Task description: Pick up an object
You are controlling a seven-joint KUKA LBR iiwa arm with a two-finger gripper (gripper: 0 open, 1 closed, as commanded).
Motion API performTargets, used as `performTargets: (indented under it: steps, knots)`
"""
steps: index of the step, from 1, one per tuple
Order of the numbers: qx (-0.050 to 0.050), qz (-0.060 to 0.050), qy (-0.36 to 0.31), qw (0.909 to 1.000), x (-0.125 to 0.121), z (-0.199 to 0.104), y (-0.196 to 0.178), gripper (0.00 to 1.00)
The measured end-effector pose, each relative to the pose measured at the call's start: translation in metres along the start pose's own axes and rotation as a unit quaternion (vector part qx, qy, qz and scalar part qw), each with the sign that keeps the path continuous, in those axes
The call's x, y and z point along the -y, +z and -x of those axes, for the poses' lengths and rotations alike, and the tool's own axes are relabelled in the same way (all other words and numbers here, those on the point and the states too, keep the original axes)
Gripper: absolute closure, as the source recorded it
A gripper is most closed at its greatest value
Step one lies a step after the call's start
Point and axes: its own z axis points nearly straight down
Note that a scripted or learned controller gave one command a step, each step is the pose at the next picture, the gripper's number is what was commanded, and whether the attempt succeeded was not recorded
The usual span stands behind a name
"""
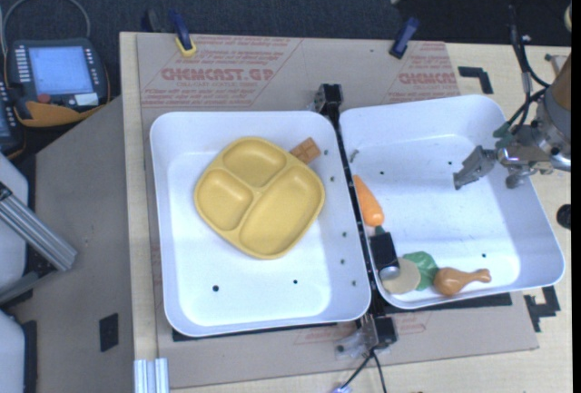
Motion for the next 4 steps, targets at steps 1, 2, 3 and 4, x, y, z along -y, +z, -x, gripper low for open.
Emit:
performTargets:
  steps: [1,2,3,4]
  knots:
    - [0.001,0.007,-0.002,1.0000,-0.002,-0.001,-0.007,0.00]
    - [0.000,0.004,-0.001,1.0000,-0.008,0.006,0.041,0.00]
    - [0.001,0.005,-0.001,1.0000,-0.008,0.009,0.082,0.00]
    - [0.000,0.004,-0.001,1.0000,-0.009,0.009,0.125,0.00]
